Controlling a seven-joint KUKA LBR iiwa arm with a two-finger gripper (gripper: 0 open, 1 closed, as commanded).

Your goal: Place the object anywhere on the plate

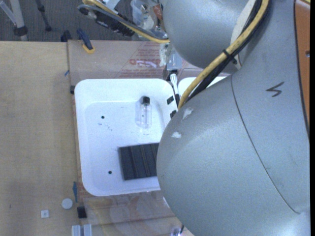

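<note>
Even, bright overhead light; the white bin glares, nearly washed out; the arm looms close, softly blurred.

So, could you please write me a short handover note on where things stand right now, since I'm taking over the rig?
Arm: its grey body covers most of the right of the view; I cannot tell how the jaws stand.
Small clear vial with a black cap: lying in the left white bin, toward its back, with nothing gripping it.
Dark ribbed plate: flat in the same bin, nearer the front, partly behind the arm.
Done: nothing visible; the vial is apart from the plate.
Left: pick up the vial and set it on the plate.
</note>
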